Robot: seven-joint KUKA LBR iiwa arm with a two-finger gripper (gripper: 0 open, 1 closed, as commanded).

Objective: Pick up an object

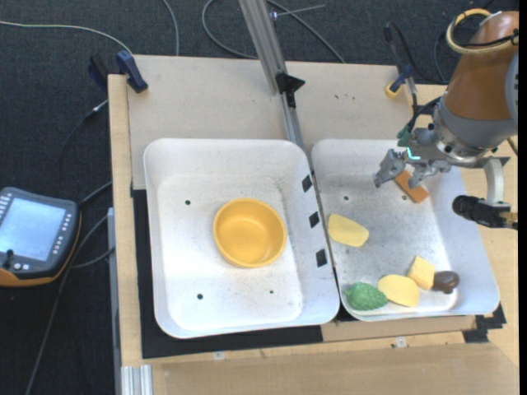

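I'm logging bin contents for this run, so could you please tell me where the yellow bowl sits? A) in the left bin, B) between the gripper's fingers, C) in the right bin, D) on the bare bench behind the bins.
A: the yellow bowl stands on the floor of the left bin, well apart from the gripper, which hangs over the right bin.

I count two white bins (pixel 165 159): one yellow bowl (pixel 249 232) in the left; in the right, three yellow pieces (pixel 347 230), one green piece (pixel 365 295), one brown piece (pixel 445 281), one orange block (pixel 412 190).
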